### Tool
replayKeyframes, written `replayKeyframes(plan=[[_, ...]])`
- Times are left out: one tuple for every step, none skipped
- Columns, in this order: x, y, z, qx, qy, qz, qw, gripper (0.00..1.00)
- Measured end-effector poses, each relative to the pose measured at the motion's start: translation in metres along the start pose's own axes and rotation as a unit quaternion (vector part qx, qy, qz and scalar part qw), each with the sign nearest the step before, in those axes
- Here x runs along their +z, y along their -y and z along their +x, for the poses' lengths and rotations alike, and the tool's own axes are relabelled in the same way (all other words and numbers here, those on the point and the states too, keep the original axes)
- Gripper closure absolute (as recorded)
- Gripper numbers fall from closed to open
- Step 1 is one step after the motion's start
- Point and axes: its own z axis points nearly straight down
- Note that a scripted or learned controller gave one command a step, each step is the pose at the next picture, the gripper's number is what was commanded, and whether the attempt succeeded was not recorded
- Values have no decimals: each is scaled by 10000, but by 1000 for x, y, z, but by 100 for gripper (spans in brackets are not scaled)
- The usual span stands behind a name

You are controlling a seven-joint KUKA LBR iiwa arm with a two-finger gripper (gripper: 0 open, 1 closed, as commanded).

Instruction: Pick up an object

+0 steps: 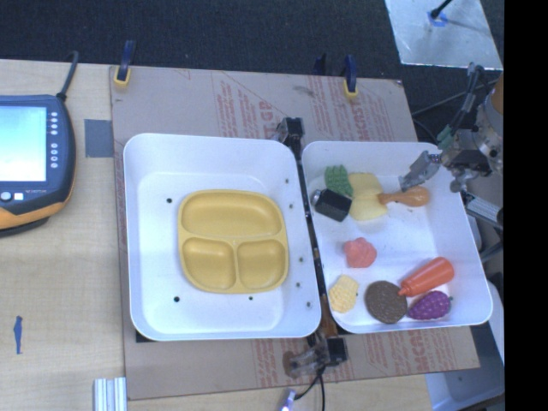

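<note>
The right bin (454,229) holds several toy foods. At its back lie a green piece (337,179), a pale yellow piece (366,197), a black and silver object (331,204) and an orange-brown drumstick (408,199). Towards the front lie a pink piece (360,252), a yellow waffle (344,293), a brown cookie (386,301), an orange carrot (426,276) and purple grapes (431,305). My gripper (442,171) hangs over the bin's back right corner, just above and right of the drumstick. It is open, with nothing between its fingers.
The left bin (145,229) holds a yellow divided plate (233,239). A handheld control pendant (30,157) lies at the left edge of the bench. Clamps (294,129) join the bins at the back and front.
</note>
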Motion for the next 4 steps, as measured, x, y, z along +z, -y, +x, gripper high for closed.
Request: replayKeyframes(plan=[[88, 21, 32, -4, 2, 5, 10000, 0], [156, 35, 62, -6, -1, 6, 10000, 0], [145, 34, 60, -20, 6, 8, 10000, 100], [145, 34, 60, -20, 7, 7, 10000, 0]])
